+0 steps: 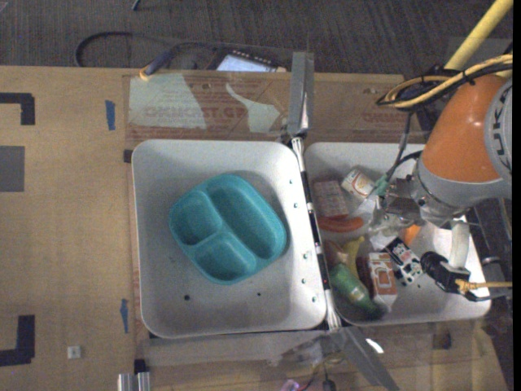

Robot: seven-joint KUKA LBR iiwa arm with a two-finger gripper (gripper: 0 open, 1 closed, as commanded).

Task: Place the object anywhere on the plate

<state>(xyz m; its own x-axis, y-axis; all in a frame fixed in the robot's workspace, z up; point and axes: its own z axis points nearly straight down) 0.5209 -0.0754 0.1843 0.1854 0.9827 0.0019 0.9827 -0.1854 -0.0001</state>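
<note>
The grey arm (468, 149) reached in from the right at a slant, its orange band bulging above the wrist with yellow and black cables looping over it, and the gripper (391, 210) hung low at its left end, its tip too dim to make out.

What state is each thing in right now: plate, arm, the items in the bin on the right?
Plate: flat in the left bin, nothing on it.
Arm: over the right bin.
Green bottle: lying on its side.
Small carton: lying among the pile.
</note>
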